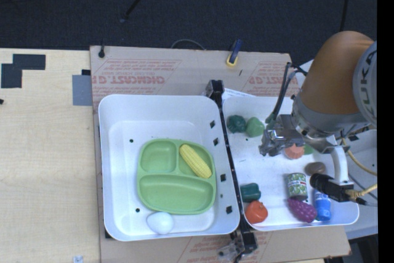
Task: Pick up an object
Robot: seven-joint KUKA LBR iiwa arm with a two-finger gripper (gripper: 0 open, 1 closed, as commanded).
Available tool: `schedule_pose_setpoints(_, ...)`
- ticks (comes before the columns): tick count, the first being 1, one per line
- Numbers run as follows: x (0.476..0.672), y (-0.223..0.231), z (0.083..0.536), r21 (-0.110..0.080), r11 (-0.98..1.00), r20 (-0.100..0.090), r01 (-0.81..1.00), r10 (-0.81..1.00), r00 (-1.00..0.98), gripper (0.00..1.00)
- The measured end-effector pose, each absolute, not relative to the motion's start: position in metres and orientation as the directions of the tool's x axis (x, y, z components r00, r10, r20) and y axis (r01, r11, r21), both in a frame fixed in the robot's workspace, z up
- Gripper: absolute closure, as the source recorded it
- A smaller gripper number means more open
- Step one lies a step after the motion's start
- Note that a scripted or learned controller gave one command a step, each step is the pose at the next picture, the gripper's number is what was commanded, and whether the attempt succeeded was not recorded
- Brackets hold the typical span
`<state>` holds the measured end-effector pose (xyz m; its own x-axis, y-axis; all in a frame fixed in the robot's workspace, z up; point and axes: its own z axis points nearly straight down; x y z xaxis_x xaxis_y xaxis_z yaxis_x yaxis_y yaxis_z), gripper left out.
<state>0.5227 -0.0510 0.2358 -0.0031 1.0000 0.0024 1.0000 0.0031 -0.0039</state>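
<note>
I'm hovering the gripper [268, 146] low in the right bin [351, 216], grip state unclear, beside an orange-pink piece [295, 151]; next comes closing squarely on it.

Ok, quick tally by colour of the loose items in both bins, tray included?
Green: 5: tray, two lumps, dark piece, can
Yellow: 1: corn
White: 1: egg
Orange-red: 2
Purple: 1: grapes
Blue: 1
Brown: 1
Total: 12
</note>
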Motion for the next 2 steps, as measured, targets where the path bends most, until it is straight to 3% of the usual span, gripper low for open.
schedule_pose_setpoints(2,0.497,0.055,0.217,-0.005,0.005,0.002,1.000,1.000,-0.005,1.00)
